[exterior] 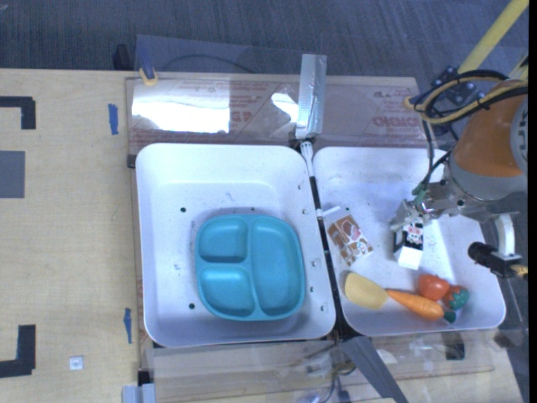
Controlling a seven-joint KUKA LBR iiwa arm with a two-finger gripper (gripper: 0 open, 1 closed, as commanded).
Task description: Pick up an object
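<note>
My gripper hangs low over the middle of the right bin, reaching in from the right under the arm's orange band. Just below it, touching or nearly touching its tip, is a small white block. A brown and white printed packet lies to its left near the bin's left wall. Along the front of the bin lie a yellow piece, an orange carrot, a red tomato and a small green piece.
The left bin holds a blue divided plate. A ridge between the bins runs just left of the packet. Yellow and black cables loop above the arm at the back right. A clear plastic sheet lies behind the bins.
</note>
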